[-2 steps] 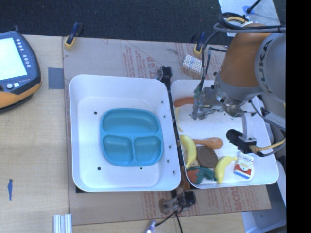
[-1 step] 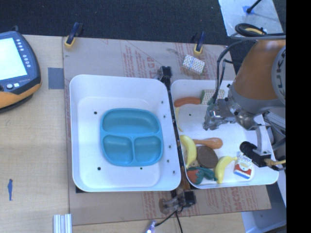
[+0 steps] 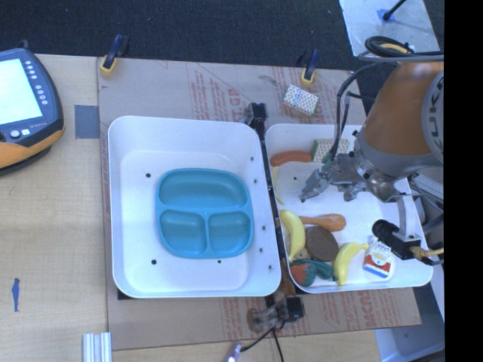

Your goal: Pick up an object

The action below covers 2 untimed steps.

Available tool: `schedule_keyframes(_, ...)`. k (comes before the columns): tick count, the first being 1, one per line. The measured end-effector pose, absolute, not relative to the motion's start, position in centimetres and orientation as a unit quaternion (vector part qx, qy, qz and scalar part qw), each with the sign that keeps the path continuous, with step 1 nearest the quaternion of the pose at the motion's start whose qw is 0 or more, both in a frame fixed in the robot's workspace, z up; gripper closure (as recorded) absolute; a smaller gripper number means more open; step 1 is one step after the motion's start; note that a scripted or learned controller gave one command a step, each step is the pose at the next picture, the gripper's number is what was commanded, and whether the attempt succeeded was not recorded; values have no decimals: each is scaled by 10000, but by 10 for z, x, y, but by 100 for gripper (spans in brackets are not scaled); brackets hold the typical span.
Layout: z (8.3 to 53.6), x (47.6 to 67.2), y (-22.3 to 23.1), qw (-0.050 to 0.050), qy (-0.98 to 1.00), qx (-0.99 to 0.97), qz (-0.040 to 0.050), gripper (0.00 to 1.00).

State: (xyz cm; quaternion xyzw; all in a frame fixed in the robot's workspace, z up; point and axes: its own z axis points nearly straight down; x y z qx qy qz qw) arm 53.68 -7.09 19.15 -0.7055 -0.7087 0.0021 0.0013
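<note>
The arm [image 3: 400, 119] hides the right bin's [image 3: 302, 136] 2 o'clock corner; the tablet [image 3: 23, 108] at 9 o'clock is cut off

My gripper [image 3: 326, 185] hangs over bare white floor in the right bin [image 3: 296, 138], and that bare patch is my open lane. Behind it the orange sausage [image 3: 290, 157] lies near the rim. Toward the front it gets crowded: the carrot [image 3: 326, 221], two bananas [image 3: 293, 231], a brown disc [image 3: 321, 243] and a small carton [image 3: 377, 263] packed close together.
</note>
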Motion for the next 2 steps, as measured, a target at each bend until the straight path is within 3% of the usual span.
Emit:
schedule_keyframes(1, 91, 518, -137, 19, -7089, -7053, 26, 0)
schedule_keyframes(2, 145, 490, -209, 9, -7080, -7062, 10, 0)
